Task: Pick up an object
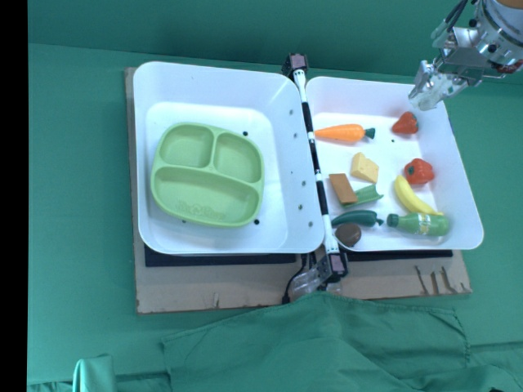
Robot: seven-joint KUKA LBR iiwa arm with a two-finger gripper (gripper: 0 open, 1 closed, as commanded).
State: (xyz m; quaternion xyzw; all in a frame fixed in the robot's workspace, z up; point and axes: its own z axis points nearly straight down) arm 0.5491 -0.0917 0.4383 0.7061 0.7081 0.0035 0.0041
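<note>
Tool (426, 91) is hovering over the right bin's (466, 211) far right corner; I cannot tell its state. I am seeing the strawberry (405, 123) lying just beside it.

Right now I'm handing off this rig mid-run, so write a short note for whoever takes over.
Gripper: above the right bin's far right corner, holding nothing.
Right bin: carrot, strawberry, cheese, tomato, banana, bottle and a few smaller toys.
Left bin: green plate.
Done: nothing picked.
Left: lower onto one item, the strawberry being nearest, grip and lift.
</note>
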